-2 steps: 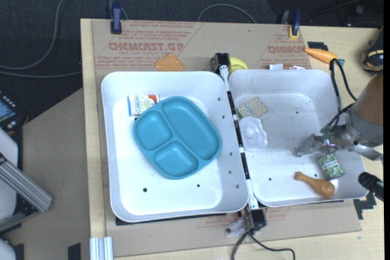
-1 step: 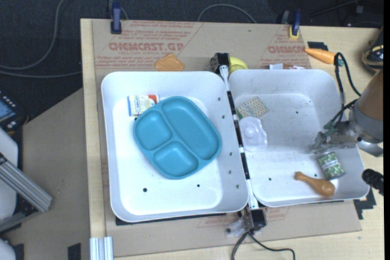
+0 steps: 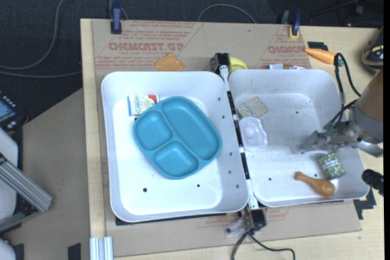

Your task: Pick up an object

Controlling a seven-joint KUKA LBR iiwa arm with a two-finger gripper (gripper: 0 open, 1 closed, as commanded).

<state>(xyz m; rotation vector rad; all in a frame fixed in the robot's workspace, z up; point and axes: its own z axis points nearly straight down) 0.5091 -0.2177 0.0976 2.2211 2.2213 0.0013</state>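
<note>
My gripper (image 3: 311, 142) is low in the right bin (image 3: 286, 195), near its right wall, and points left over bare bin floor. A small green packet (image 3: 330, 165) lies just below and to the right of it. An orange-brown spoon-shaped piece (image 3: 315, 183) rests near the bin's front edge. A clear plastic cup (image 3: 251, 133) lies on its side at the bin's left wall, with a patterned flat piece (image 3: 253, 108) behind it. Nothing shows in the gripper.
The left bin (image 3: 122, 192) holds a blue divided plate (image 3: 177, 136) and a small carton (image 3: 142, 103). Behind the bins lie an orange piece (image 3: 169, 62), a yellow object (image 3: 234, 64) and an orange carrot-like piece (image 3: 320, 55). Blue clamps (image 3: 116, 16) hold the board.
</note>
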